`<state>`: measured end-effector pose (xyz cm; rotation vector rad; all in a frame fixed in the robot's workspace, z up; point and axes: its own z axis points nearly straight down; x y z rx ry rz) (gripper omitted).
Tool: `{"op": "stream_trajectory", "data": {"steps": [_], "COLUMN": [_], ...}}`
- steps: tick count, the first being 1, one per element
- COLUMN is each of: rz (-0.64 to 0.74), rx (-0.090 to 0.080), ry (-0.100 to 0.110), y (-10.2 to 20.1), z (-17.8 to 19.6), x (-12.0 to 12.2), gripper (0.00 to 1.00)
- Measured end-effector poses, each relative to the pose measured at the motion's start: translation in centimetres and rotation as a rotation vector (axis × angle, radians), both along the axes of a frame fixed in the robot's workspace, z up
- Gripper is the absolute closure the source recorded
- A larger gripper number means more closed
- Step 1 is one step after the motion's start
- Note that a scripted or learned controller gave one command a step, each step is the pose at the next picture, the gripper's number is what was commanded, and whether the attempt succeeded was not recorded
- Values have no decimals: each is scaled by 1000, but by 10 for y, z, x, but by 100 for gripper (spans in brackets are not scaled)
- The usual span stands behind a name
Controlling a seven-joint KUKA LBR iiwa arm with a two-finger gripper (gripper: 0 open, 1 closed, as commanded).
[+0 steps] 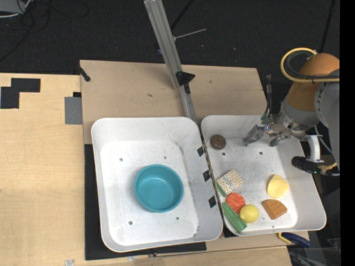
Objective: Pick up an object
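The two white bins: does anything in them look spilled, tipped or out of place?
Nothing stands out. The teal bowl sits upright in the left bin; the toy foods lie loosely in the right bin, and the gripper hangs over its far end, holding nothing.

Teal bowl (159, 188), brown disc (218, 142), checkered pad (230, 180), red tomato (235, 200), yellow lemon (278, 186), white bins (111, 143).

The two bins (111, 148) look like smooth white plastic. The blue bowl (159, 188) is smooth plastic too, a bit shiny. The bench (39, 148) looks like pale, matt wood. The long slanted bar (166, 49) is grey ridged metal
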<state>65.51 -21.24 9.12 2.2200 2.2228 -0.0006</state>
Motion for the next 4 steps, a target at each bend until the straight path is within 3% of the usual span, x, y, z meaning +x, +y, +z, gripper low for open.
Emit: {"op": "stream_trajectory", "data": {"steps": [1,2,4], "rz": [1,-2,-1], "rx": [0,-1,-1], "ry": [-1,-6,-4], "y": [0,-3,-3], "z": [11,74,166], "x": [0,1,-6], "gripper": [100,100,100]}}
